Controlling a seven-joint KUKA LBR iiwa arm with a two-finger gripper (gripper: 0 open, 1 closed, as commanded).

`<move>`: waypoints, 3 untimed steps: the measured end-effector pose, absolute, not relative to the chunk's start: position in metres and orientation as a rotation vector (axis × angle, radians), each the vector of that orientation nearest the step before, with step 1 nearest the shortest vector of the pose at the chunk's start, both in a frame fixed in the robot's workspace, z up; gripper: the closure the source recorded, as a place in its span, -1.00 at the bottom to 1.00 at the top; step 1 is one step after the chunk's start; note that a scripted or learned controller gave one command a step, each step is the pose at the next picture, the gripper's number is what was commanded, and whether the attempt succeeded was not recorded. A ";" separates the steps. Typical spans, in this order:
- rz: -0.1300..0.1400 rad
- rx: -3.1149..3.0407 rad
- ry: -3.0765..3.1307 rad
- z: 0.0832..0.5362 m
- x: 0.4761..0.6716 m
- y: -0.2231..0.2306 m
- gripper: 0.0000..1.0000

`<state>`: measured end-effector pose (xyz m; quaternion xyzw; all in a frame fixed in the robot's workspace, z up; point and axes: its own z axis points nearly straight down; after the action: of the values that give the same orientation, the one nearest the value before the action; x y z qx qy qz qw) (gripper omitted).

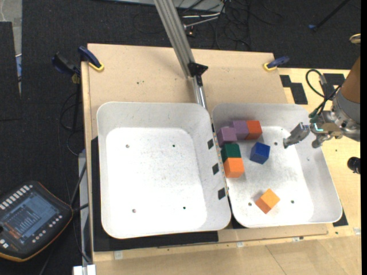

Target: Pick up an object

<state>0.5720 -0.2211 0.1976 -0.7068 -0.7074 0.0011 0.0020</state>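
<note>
Hovering over the right edge of the right-hand shallow white bin (321,211), the two-finger pincer (308,137) has its fingers spread, one grey finger (296,135) angled toward the bin's middle, the other near the wrist. Nothing lies between them.

The candidates all sit in that right bin. A blue cube (260,152) lies nearest the pincer, apart from the others. Against the bin's left wall a cluster packs together: two purple blocks (234,131) touching a red-orange block (253,129), with a green cube (231,150) just below and an orange cube (233,167) touching the green one. A second orange cube, tilted (267,201), lies alone toward the bin's near side. The left-hand white bin (109,153) on the tan counter (143,73) holds no blocks.

Judging from this, the grasp has not begun, and several things could spoil it. Aiming at the cluster risks the fingers landing on top of neighbours instead of slipping beside one block, since there is hardly any gap between them. The tilted orange cube may present its corners to the fingers and twist out as they close. The blue cube looks the safest, yet an off-centre descent could push it aside. The pincer is also near the bin's right rim, so a low sweep could clip it.
</note>
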 end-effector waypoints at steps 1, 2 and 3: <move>0.001 -2.219 -2.224 0.200 0.573 -0.221 -1.00; 0.004 -2.217 -2.218 0.136 0.574 -0.218 -1.00; -0.005 -2.226 -2.229 0.117 0.577 -0.220 -1.00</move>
<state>0.5765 -0.2196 0.1169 -0.7065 -0.7077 -0.0015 -0.0043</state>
